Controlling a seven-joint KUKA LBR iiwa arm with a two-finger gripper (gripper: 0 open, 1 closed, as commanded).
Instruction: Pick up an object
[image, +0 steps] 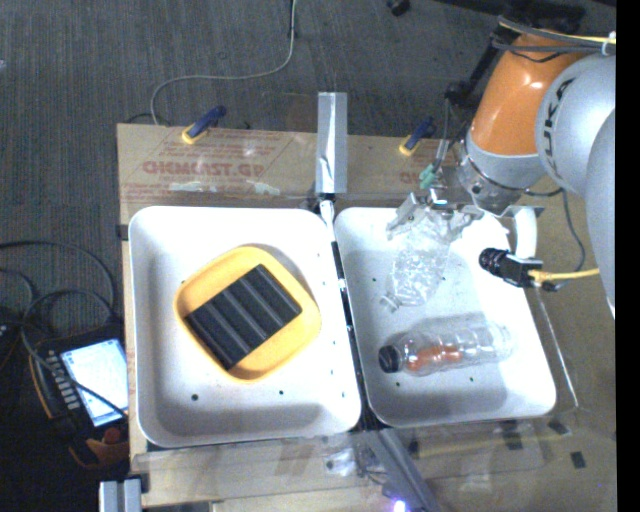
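Observation:
A crumpled clear plastic wrapper lies in the upper middle of the right bin. A clear plastic bottle with a black cap and orange contents lies on its side near that bin's front. My gripper hangs at the back of the right bin, over the top edge of the wrapper. It is open, with one finger on each side of the wrapper's upper end. A yellow dish with a black ribbed insert sits in the left bin.
A metal divider post stands between the bins at the back. Two clamps hold the cardboard sheet behind the bins. A black fitting with a yellow cable hangs off the arm over the right bin's right side.

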